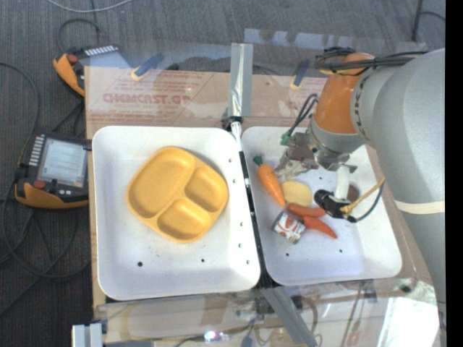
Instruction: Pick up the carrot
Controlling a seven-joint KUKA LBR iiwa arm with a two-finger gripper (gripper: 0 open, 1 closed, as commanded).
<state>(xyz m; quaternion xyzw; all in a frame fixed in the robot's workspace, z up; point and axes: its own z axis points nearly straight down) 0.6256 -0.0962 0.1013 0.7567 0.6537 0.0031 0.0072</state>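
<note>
Faint red lettering runs across the cardboard sheet [163,100] lying behind the two bins; it looks like one word in capitals, but it is too washed out to read with certainty. The small can [289,227] in the right bin carries a red and white label, too small to make out. The handheld screen [61,163] at left shows nothing legible.

The grey arm [405,121] comes in from the right and bends down over the right bin [362,266]. Its gripper [293,163] hangs low above the bin's far part, near the bin's left wall.
</note>
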